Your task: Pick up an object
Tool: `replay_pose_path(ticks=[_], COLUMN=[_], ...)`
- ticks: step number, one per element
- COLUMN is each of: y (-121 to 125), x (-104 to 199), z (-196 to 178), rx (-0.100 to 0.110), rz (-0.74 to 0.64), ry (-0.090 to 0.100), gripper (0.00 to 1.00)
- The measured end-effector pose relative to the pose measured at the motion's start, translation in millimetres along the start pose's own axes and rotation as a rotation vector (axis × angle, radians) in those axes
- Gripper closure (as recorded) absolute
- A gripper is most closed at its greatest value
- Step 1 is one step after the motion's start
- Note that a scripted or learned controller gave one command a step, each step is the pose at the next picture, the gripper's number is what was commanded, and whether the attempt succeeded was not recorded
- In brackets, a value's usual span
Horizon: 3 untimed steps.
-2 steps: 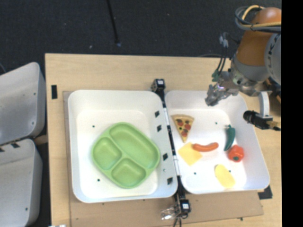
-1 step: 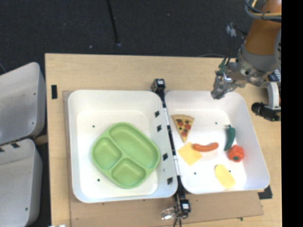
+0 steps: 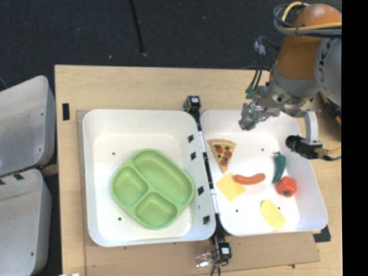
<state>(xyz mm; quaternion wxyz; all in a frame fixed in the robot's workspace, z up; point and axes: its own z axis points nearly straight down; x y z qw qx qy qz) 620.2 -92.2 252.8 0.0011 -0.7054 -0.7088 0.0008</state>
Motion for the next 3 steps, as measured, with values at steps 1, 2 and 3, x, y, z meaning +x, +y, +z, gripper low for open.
replay_pose_path(ticks=[1, 2, 3], y=[-20.7, -39.8, -46.0], x=[55.3, 100.4, 149.7], z=[0.2, 3.5, -2.9], rx=[0.000, 0.000, -0.003], rz=[-0.001, -0.001, -0.002], ry=[0.000, 0.000, 0.001], gripper=[1.00, 1.00, 1.00])
